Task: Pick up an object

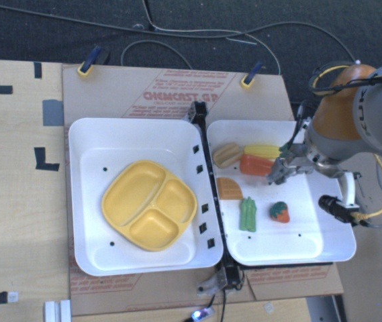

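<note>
One yellow tray (149, 204), six toy foods (247, 214)

Yellow tray (149, 204) in white bin (83, 180); green toy (247, 215); orange wrist band (336, 116).

The gripper (277, 172) hangs low in the right bin (311, 247) beside an orange-red toy (254, 164), while a yellow divided plate (150, 204) lies in the left bin (86, 193).
</note>
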Tool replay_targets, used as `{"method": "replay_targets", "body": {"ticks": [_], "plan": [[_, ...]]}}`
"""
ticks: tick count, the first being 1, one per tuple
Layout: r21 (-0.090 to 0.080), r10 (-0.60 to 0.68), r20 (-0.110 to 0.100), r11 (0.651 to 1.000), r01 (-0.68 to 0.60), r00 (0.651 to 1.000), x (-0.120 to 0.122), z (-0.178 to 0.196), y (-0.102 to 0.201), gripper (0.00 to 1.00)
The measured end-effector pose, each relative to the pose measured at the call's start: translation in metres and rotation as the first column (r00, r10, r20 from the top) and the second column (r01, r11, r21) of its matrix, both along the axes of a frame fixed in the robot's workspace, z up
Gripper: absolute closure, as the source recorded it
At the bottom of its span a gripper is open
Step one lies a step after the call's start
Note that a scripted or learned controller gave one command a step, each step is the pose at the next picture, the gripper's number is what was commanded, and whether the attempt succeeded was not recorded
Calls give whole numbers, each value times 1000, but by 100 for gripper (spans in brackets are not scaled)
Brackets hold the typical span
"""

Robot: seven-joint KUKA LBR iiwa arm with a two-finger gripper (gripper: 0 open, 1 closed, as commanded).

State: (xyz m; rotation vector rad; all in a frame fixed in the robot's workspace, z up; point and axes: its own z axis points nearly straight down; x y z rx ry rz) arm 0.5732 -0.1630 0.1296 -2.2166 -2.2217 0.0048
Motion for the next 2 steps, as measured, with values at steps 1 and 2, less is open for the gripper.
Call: {"method": "replay_targets", "body": {"ticks": [1,2], "plan": [[-1,-2,6,1000,2,1000,-9,51,-2,100],[-2,-1,7,1000,1,1000,-5,93,-3,100]]}}
